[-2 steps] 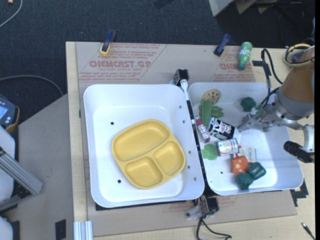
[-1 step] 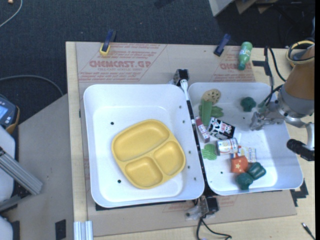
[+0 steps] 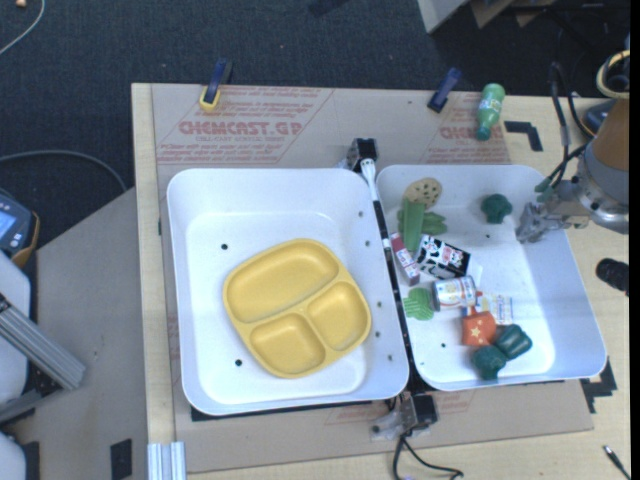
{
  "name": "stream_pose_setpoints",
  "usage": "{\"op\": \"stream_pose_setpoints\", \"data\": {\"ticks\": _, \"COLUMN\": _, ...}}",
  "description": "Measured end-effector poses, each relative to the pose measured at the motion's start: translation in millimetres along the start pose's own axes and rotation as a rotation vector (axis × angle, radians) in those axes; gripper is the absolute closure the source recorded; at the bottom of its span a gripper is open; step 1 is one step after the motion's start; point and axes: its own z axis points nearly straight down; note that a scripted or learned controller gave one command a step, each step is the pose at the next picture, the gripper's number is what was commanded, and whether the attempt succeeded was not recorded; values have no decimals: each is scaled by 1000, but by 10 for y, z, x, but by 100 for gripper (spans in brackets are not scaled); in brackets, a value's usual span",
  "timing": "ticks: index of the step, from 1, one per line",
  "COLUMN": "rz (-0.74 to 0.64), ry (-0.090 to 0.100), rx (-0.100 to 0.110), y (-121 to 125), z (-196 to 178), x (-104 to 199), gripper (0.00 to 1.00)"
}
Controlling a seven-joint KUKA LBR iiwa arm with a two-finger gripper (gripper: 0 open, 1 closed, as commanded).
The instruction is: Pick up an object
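Nearest the camera: cable clamp (image 3: pixel 410 413) at the front edge of the tabletop (image 3: pixel 300 118), between the two bins. Left bin (image 3: pixel 200 208) holds a yellow divided plate (image 3: pixel 296 306), three compartments, lying flat and turned at an angle. Right bin (image 3: pixel 570 298) holds the clutter: dark green pepper-like toy (image 3: pixel 513 342) and another green piece (image 3: pixel 489 363) at the front, orange block (image 3: pixel 478 329) touching them, small can (image 3: pixel 455 292) on its side, black-and-white carton (image 3: pixel 441 257), green leafy piece (image 3: pixel 420 306), long green vegetable (image 3: pixel 412 225) under a tan cookie (image 3: pixel 425 189). A small dark green lump (image 3: pixel 495 206) sits apart near the back, nothing crowding it. Gripper (image 3: pixel 538 220) is over the right bin's right side, just beside that lump, nothing between its fingers; spread or pressed together cannot be told. A green bottle (image 3: pixel 489 111) lies outside the bins on the tabletop, near a blue clamp (image 3: pixel 444 90).
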Motion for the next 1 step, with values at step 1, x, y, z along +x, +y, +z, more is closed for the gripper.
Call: {"op": "stream_pose_setpoints", "data": {"ticks": 1, "rz": -1, "ry": 0, "rx": -1, "y": 44, "z": -532, "x": 99, "gripper": 100}}
